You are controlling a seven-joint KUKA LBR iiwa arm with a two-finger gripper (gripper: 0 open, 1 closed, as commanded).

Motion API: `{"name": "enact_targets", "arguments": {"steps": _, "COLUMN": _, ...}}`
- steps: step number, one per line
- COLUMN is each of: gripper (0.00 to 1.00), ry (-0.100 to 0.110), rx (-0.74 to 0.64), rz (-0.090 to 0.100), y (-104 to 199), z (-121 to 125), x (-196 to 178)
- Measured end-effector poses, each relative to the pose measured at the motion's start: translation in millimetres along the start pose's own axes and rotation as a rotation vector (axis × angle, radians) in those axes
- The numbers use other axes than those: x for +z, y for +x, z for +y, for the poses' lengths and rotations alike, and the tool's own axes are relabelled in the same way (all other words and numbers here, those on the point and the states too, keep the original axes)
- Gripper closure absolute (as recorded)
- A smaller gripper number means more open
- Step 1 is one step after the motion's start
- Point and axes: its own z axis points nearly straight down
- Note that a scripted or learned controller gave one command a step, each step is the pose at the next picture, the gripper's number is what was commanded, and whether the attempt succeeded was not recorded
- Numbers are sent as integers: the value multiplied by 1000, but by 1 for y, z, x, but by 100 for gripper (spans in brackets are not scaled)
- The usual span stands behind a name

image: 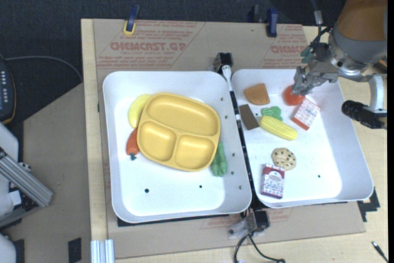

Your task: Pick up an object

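Note:
My gripper (303, 85) hangs over the back of the right bin (354, 157), right above a red tomato-like piece (291, 96) that is partly hidden under it. Close by lie a red-and-white packet (306, 113), a corn cob (277, 127) with a green piece (271, 111) behind it, a brown toast slice (257, 94), a dark brown bar (248, 116), a cookie (283, 158) and a small red box (273, 182).
The left bin (123, 188) bears a yellow divided plate (178, 131). A yellow piece (136, 109), a red-orange piece (132, 143) and a green piece (219, 161) poke out from under its edges. Blue clamps (271, 21) sit at the board's back edge.

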Motion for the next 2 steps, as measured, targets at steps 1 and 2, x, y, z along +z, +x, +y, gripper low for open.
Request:
{"name": "enact_targets", "arguments": {"steps": 1, "gripper": 100, "ry": -4, "rx": -1, "rz": -1, "y": 59, "z": 22, "x": 0}}
{"name": "enact_targets", "arguments": {"steps": 2, "gripper": 100, "ry": -1, "rx": 1, "rz": -1, "y": 110, "z": 40, "x": 25}}
